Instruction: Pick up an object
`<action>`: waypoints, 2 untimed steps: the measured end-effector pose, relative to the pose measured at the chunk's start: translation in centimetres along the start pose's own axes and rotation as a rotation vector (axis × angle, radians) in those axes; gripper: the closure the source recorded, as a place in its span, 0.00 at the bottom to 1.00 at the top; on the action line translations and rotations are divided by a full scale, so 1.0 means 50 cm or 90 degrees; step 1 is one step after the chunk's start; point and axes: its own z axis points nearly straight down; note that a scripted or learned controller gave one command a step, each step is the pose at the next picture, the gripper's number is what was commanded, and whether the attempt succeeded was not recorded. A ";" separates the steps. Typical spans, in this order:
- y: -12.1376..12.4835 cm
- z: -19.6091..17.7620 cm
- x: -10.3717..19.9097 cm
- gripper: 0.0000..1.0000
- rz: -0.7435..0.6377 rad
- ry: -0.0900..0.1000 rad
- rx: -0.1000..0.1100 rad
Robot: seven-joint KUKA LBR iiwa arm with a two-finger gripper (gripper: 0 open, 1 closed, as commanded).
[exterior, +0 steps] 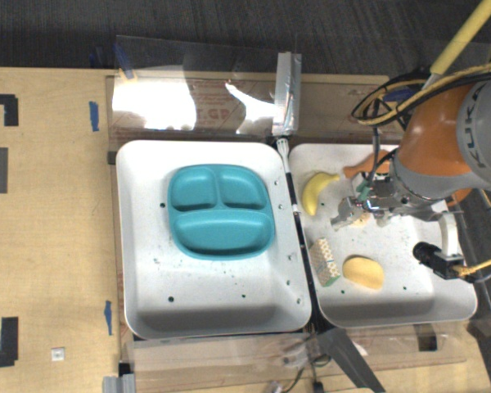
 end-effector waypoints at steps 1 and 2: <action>0.101 0.097 -0.015 0.00 0.115 0.000 -0.006; 0.193 0.097 -0.017 0.00 0.148 0.001 0.030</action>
